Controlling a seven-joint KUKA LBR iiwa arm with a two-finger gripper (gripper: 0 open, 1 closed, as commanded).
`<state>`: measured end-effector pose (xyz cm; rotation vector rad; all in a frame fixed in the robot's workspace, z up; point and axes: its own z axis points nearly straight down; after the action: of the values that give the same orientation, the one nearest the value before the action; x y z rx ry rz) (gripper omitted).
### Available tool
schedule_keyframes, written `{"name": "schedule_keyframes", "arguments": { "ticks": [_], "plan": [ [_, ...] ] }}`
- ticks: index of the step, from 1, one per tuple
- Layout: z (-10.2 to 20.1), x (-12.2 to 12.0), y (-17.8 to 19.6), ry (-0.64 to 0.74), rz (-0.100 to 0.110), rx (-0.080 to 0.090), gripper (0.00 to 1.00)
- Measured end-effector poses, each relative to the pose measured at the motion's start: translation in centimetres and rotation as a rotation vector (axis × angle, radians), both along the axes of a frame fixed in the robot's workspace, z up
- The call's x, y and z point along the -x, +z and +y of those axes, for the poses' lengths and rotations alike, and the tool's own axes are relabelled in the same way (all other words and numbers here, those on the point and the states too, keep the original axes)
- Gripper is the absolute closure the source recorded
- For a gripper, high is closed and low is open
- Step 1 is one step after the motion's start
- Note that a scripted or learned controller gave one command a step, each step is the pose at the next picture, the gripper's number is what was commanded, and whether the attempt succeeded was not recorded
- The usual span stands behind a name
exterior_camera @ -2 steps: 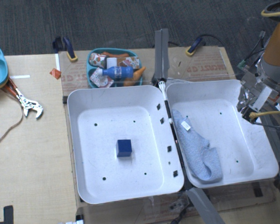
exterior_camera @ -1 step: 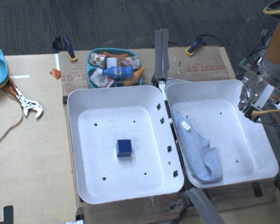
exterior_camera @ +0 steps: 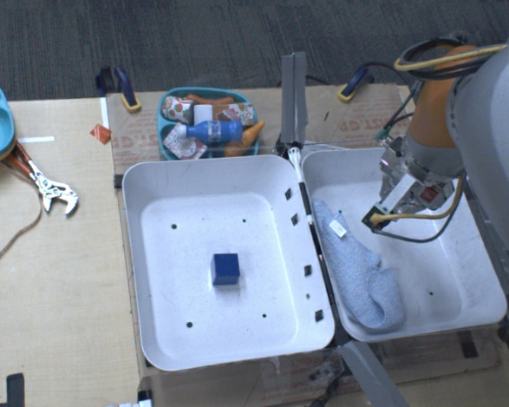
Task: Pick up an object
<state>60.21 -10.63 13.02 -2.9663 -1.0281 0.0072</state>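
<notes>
Blue cube (exterior_camera: 226, 269) flat (left bin); towel (exterior_camera: 360, 273) apparently rumpled.

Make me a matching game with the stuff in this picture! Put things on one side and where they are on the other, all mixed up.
Things:
1. blue block
2. grey-blue towel
3. wrench
4. small teal tub of odds and ends

Places:
A. lying in the right bin
B. on the wooden bench top, left of both bins
C. in the middle of the left bin
D. behind the left bin, at its far edge

Pairs: 1-C, 2-A, 3-B, 4-D
</notes>
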Motion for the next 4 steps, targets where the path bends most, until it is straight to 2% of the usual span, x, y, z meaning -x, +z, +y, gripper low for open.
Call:
{"name": "schedule_keyframes", "arguments": {
  "ticks": [1,2,4],
  "plan": [
    [-2.8,-3.3,-3.9,0.198,-0.002,0.001,1.0],
    [3.8,-0.5,6.1,0.034,-0.003,0.001,1.0],
    [3.6,-0.4,7.7,0.04,0.005,0.002,1.0]
  ]
}}
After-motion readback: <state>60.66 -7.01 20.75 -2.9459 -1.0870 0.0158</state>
